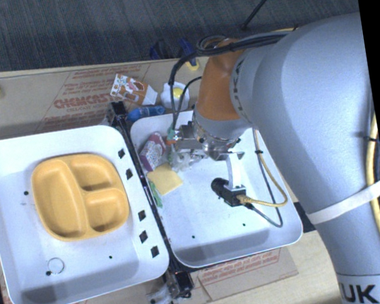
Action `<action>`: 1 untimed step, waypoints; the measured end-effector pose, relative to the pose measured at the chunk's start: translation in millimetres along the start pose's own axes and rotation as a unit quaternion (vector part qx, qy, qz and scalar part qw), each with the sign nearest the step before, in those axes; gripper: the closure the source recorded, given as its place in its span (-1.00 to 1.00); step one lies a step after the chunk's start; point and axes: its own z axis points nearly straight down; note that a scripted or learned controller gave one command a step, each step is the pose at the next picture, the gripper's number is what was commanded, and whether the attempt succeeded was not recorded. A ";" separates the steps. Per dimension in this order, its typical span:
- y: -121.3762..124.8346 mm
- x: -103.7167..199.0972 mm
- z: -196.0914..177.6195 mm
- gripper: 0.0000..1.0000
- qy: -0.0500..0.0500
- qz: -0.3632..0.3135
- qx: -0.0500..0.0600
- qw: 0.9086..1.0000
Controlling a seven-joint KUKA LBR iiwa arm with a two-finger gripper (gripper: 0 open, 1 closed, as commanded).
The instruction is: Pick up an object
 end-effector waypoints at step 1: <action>0.0 0.0 0.1 -1.00 0.000 0.000 0.000 1.000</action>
